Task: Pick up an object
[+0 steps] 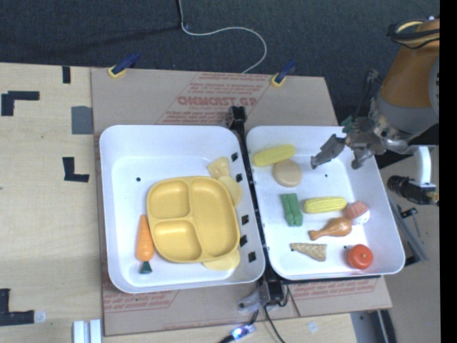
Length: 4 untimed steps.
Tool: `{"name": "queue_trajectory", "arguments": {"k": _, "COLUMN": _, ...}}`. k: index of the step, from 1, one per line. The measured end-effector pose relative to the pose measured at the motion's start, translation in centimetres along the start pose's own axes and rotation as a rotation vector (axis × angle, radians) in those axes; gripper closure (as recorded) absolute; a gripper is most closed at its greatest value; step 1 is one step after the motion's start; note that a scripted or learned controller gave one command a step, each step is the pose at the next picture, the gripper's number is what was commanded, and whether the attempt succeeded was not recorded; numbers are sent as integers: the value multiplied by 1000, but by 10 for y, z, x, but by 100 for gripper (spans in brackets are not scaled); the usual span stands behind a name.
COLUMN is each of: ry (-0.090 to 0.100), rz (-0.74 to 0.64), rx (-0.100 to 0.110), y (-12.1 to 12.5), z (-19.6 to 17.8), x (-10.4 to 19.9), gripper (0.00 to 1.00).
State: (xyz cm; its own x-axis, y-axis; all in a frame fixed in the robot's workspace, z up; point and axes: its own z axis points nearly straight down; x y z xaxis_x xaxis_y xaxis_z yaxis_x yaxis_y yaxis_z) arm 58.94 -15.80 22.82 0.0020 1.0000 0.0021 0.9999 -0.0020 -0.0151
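A: We begin at the gripper point(337, 154), over the upper right of the right bin point(378, 213). Its two fingers stand spread apart, one slanting down-left, the other pointing down near the bin's right wall. We see nothing between them.

B: Agreed, they are parted and bare. Closest to the left finger tip we find the tan bun point(288, 173), just below and left of it, and the upper corn point(273, 155) touching the bun's top.

A: Further down we see the lower corn point(325, 205), with the green piece point(291, 209) just beside its left end. The pink-and-white piece point(356, 211) sits at its right end, and the drumstick point(332, 228) lies right under it.

B: Along the bin's bottom we have the cone point(310, 250) and the tomato point(360, 256), apart from each other.

A: In the left bin point(114, 191) we find the yellow tray point(193, 218), with the carrot point(145, 243) lying just beside its left edge. Pale yellow pieces point(224, 177) poke out from behind its top right and bottom.

B: As for writing, the cardboard point(207, 95) under the bins carries red print, upside down to us. We cannot make out the words. Two blue-and-yellow clamps point(123, 65) hold its top corners, and a white cable point(228, 31) loops across the dark floor above.
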Motion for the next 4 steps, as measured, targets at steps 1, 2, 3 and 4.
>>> {"name": "queue_trajectory", "arguments": {"k": 1, "ry": -2, "rz": -3, "rx": -13, "y": 2, "z": -8, "x": 0, "gripper": 0}}
{"name": "queue_trajectory", "arguments": {"k": 2, "ry": -2, "rz": -4, "rx": -8, "y": 6, "z": 56, "x": 4, "gripper": 0}}
{"name": "queue_trajectory", "arguments": {"k": 3, "ry": -2, "rz": -4, "rx": -9, "y": -2, "z": 103, "x": 5, "gripper": 0}}
{"name": "queue_trajectory", "arguments": {"k": 4, "ry": 0, "rz": -3, "rx": -15, "y": 0, "z": 144, "x": 7, "gripper": 0}}
